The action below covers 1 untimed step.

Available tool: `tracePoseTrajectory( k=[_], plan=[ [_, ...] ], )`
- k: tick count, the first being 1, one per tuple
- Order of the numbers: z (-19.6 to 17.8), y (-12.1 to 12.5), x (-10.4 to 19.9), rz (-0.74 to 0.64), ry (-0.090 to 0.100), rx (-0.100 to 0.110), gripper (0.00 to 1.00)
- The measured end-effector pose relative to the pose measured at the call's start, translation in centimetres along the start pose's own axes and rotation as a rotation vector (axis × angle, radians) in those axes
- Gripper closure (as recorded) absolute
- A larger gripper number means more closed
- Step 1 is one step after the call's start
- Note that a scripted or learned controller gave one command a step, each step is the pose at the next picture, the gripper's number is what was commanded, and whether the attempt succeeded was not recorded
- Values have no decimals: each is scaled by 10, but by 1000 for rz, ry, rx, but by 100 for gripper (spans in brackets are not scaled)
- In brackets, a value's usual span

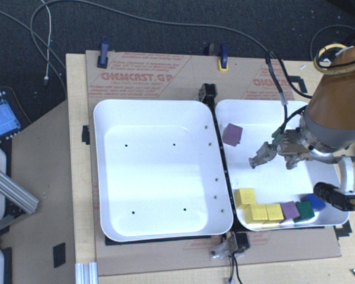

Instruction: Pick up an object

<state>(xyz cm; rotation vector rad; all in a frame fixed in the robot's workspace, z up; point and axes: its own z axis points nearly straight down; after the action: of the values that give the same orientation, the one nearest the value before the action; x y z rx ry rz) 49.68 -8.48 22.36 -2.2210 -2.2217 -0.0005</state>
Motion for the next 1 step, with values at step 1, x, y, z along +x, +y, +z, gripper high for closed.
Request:
tracePoseTrajectory(
  k=[1],
  plan=[
    [-11, 0, 0, 0, 0, -2, 100]
  ],
)
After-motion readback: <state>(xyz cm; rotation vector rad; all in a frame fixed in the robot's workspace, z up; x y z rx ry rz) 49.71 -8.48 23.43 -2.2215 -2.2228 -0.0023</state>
